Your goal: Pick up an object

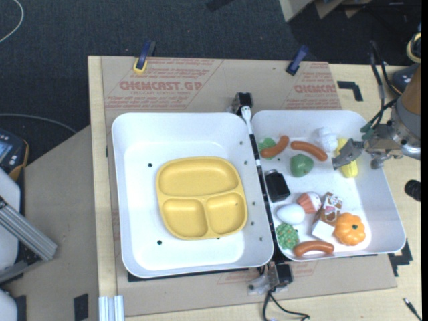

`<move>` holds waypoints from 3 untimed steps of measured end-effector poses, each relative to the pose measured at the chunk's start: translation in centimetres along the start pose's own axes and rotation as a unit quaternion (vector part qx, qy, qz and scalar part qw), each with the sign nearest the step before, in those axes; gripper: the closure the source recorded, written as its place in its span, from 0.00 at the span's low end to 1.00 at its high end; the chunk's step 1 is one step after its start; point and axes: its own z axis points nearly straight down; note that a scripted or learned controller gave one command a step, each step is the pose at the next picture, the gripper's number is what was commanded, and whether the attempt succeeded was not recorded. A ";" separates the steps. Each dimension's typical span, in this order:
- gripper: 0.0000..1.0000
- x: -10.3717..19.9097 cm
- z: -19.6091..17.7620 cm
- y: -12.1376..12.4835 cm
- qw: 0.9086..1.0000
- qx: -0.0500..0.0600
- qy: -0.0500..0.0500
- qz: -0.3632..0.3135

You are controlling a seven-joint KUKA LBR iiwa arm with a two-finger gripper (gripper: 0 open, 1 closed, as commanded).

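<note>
Hovering at the right bin's three-o'clock edge, tool sits just above the yellow piece; grip state indeterminate.

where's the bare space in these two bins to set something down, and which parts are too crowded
Most free room is in the left bin: the white floor all round the yellow divided plate, widest along its left side and back. In the right bin, a bare strip runs along the right wall beside the orange pumpkin. The middle and front, from sausages to white egg, are crowded. The gripper sits at the back right.
</note>
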 end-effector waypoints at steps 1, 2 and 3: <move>0.00 0.0 -0.7 0.3 1.000 -0.007 -0.002 -0.002; 0.00 0.4 4.0 1.2 1.000 -0.004 0.000 -0.002; 0.00 0.2 10.4 1.1 1.000 -0.003 0.000 -0.002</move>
